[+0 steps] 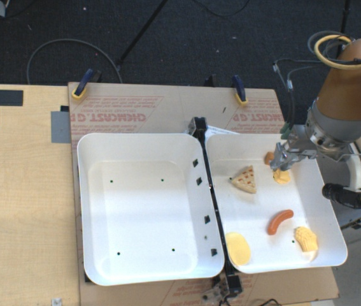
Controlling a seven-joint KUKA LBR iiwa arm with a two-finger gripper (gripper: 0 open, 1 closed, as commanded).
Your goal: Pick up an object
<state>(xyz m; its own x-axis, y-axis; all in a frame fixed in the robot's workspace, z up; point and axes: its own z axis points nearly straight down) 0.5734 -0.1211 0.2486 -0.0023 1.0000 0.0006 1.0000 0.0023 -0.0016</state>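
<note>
Gripper point(283, 160) of mine hangs over the small yellow toy point(282, 176) — can't tell its grip — I should drop straight down.

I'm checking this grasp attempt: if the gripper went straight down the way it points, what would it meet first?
Probably the small yellow piece lying just below the gripper in the right bin. A brown bit sits just beside it. Depth is unclear from this slant.

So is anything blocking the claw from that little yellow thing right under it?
Nothing visible does. The claw hangs right over the small yellow piece near the far end of the right bin. The pizza slice lies off to its side, apart from it.
</note>
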